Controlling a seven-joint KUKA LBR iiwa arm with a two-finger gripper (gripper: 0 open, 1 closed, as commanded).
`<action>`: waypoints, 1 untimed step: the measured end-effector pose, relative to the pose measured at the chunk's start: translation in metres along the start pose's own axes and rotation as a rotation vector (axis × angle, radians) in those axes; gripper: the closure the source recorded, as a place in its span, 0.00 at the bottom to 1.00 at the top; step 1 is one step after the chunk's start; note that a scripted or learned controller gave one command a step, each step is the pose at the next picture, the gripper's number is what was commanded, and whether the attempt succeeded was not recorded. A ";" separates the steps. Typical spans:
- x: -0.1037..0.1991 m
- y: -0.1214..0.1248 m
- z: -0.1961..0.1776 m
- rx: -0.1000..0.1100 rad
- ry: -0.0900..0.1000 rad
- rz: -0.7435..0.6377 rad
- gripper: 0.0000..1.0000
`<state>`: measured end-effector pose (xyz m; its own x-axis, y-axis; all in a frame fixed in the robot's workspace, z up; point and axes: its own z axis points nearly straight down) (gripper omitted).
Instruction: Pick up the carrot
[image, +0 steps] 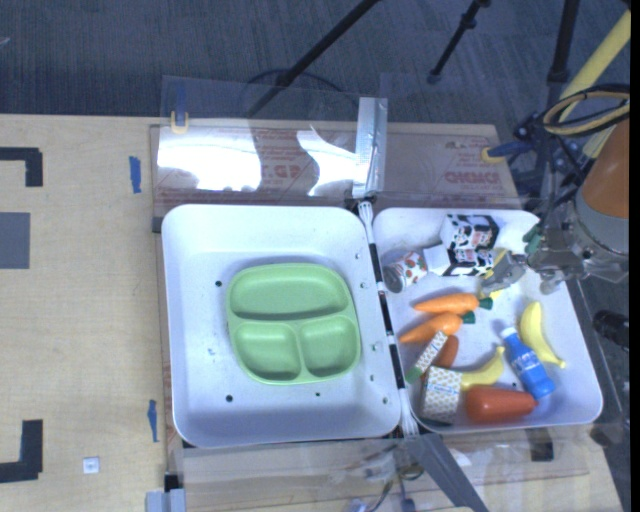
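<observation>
Near edge of the right bin is clutter: red pepper, blue bottle, bananas. Two carrots mid-bin, upper carrot just beside the lower carrot, so I risk pinching both or nudging one away. My fingers hang just right of the upper carrot's green end, holding nothing; can't tell how wide they're open.

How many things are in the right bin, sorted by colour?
Orange carrots: 2
Yellow bananas: 2
Red pieces: 2
Blue bottle: 1
Black-and-white carton: 1
Patterned items: 3
Total: 11
</observation>
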<state>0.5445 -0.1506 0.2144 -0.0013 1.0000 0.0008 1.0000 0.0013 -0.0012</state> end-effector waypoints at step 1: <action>0.005 0.041 0.107 -0.022 -0.003 -0.144 0.00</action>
<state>0.5855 -0.1454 0.1070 -0.1450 0.9894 -0.0031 0.9892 0.1451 0.0202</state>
